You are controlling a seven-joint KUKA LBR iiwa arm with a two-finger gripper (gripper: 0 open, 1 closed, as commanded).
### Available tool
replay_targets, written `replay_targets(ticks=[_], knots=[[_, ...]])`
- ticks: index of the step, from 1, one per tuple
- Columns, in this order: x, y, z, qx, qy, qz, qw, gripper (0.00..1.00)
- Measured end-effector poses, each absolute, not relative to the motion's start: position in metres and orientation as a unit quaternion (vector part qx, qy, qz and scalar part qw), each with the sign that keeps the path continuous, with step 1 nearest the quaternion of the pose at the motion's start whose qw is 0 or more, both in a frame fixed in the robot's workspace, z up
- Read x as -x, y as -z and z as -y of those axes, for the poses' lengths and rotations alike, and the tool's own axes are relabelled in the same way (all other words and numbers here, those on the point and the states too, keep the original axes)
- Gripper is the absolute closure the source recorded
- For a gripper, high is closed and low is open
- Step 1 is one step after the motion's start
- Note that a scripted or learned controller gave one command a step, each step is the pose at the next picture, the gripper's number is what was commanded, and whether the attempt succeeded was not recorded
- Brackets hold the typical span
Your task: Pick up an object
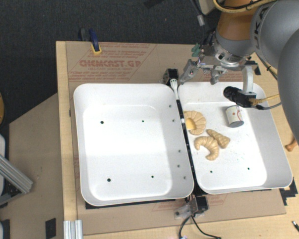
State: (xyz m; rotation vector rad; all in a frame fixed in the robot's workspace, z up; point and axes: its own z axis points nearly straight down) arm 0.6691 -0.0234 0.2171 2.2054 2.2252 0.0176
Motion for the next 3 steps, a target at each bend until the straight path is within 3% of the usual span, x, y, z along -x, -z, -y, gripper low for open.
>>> replay_targets(ticks=[1, 2, 3], knots=[[-0.667, -0.219, 0.029, -0.706, -0.0010, -0.708, 0.002, 1.00], [-0.668, -0.327, -0.057, -0.704, -0.0059, -0.710, 0.004, 1.00], [-0.643, -0.514, -0.118, -0.704, -0.0099, -0.710, 0.006, 1.00]])
